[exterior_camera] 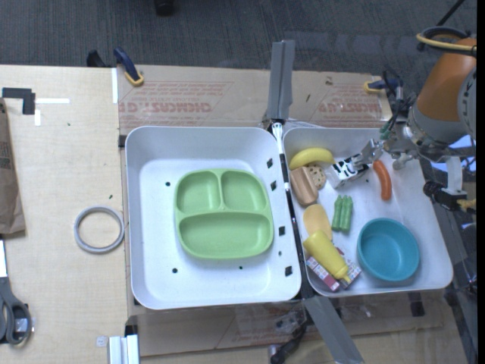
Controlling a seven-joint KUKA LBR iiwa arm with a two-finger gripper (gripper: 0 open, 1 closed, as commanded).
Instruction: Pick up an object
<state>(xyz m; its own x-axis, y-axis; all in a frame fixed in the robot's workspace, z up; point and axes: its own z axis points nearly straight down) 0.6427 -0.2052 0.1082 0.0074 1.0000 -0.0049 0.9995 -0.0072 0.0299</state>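
The right bin (424, 203) holds several objects. A yellow banana (311, 157) lies at its back left, with a brown bread-like piece (305, 183) just in front of it. A small black-and-white object (347, 168) lies near the middle back, and an orange sausage-shaped piece (383, 180) is to its right. Further forward are a green ridged piece (342, 212), a pale yellow lump (317, 220), a yellow bottle (329, 257) and a blue bowl (388, 249). My gripper (374, 152) reaches in from the right, low over the bin's back, just right of the black-and-white object.
The left bin (144, 203) holds a green divided plate (223, 213). A grey divider post (280, 82) stands behind the seam between the bins. A grey ring (99, 228) lies on the bench to the left. The arm's orange band (445, 82) is at the far right.
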